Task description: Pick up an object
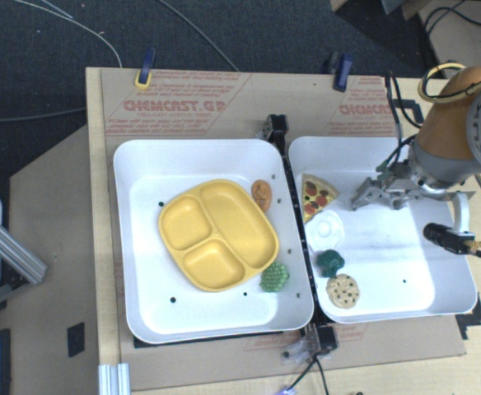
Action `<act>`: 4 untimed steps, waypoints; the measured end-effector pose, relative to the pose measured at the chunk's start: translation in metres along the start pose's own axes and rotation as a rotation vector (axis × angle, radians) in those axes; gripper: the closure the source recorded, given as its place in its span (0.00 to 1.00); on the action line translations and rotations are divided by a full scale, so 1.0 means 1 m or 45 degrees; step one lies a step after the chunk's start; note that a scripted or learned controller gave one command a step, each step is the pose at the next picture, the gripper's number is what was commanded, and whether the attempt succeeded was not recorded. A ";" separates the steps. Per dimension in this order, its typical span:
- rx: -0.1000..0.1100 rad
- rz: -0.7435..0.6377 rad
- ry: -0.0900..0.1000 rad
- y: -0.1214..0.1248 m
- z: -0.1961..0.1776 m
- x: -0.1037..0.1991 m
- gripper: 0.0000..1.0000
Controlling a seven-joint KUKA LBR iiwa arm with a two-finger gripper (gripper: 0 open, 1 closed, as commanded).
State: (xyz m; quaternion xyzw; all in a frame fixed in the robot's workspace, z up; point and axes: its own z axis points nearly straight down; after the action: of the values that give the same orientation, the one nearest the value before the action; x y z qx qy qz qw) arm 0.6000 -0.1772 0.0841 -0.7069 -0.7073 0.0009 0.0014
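Camera view shows gripper (371,194) spread open over right bin (405,295), holding nothing

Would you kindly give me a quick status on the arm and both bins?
Gripper over right bin, nothing between its fingers. Pizza slice nearest, beside it; cookie further off. Yellow tray in left bin.

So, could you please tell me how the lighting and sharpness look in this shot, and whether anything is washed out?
In the camera view, light is even and shadows soft; the right bin is bright enough that the pale round item nearly blends into it; the yellow tray and pizza slice read sharply; the gripper looks slightly soft.
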 end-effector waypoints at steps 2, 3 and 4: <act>-0.011 0.000 -0.004 -0.007 -0.070 0.003 1.00; -0.009 -0.001 -0.003 -0.006 -0.122 0.003 1.00; -0.002 -0.003 0.000 -0.005 -0.115 0.056 1.00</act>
State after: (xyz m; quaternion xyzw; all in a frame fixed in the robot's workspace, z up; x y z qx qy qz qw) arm 0.5954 -0.1214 0.1989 -0.7061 -0.7081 0.0003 0.0009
